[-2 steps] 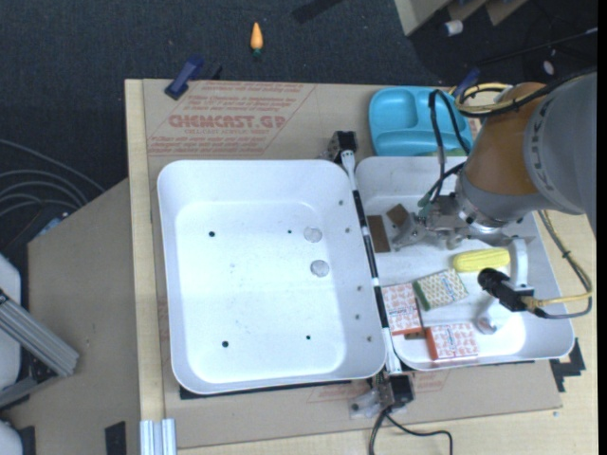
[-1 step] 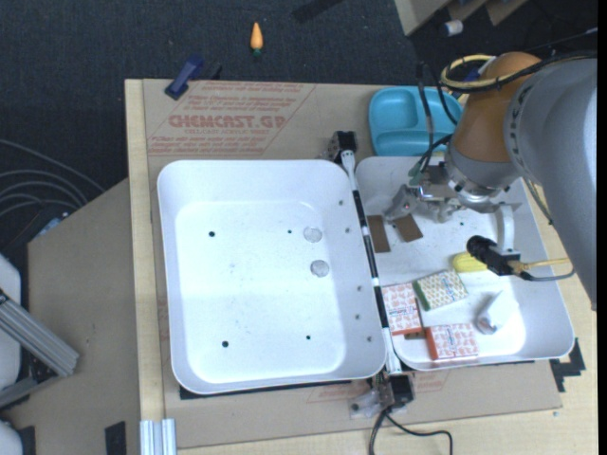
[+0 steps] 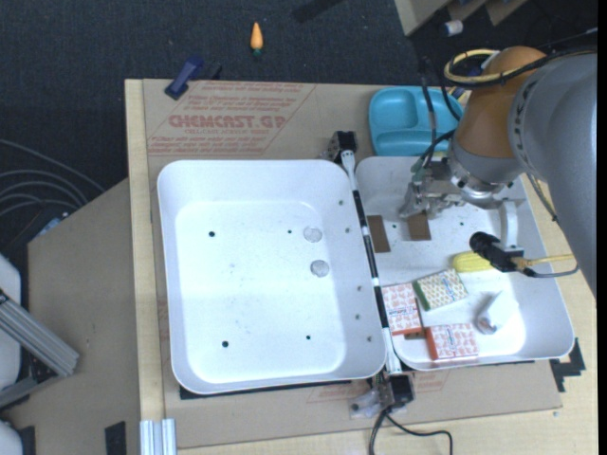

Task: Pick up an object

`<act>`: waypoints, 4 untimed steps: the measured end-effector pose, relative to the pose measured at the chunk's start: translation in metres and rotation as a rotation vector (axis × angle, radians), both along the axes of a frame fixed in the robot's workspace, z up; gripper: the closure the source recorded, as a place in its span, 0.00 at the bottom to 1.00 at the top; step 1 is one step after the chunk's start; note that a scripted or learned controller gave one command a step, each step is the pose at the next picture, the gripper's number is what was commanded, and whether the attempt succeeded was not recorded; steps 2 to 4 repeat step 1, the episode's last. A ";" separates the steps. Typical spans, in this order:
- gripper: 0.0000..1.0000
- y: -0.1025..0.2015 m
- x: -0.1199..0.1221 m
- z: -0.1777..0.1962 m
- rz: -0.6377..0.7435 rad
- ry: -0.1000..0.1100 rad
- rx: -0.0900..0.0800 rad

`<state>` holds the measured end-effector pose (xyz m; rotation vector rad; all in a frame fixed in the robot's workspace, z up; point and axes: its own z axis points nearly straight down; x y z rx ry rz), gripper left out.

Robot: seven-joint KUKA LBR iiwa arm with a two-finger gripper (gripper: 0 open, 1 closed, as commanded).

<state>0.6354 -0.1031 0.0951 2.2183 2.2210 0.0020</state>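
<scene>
1. Two shallow white bins sit side by side on the tabletop (image 3: 237, 121). The left bin (image 3: 256, 292) holds two small grey discs (image 3: 313, 235) near its 3 o'clock wall.
2. The right bin (image 3: 536, 316) carries all the likely pick candidates.
   - A brown flat piece (image 3: 417, 228) lies toward 12 o'clock.
   - A second brown strip (image 3: 378, 234) lies at 9 o'clock, just beside the wall the bins share.
   - A yellow object (image 3: 468, 263) lies near the centre.
   - A green patterned packet (image 3: 440, 289) and two red-and-white packets (image 3: 402, 308) are grouped from 6 to 8 o'clock.
   - A small grey item (image 3: 487, 317) lies at 5 o'clock.
3. A blue tub (image 3: 406, 121) stands outside the right bin, at its 12 o'clock.
4. The gripper (image 3: 424, 202) is low over the 12 o'clock part of the right bin. The brown flat piece is directly at its 6 o'clock, very close.
5. Whether the gripper is open or closed cannot be told from this angle. It is also unclear whether it touches the brown flat piece.
6. Progress, as a judgement: the approach looks made, but no grasp is confirmed. Nothing is seen raised off the bin floor. Securing an object and lifting it clear are still to be done.
</scene>
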 end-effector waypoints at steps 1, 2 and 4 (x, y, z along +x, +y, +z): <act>1.00 0.093 -0.041 0.090 0.001 0.001 0.003; 1.00 0.093 -0.041 0.090 0.001 0.001 0.003; 1.00 0.093 -0.041 0.090 0.001 0.001 0.003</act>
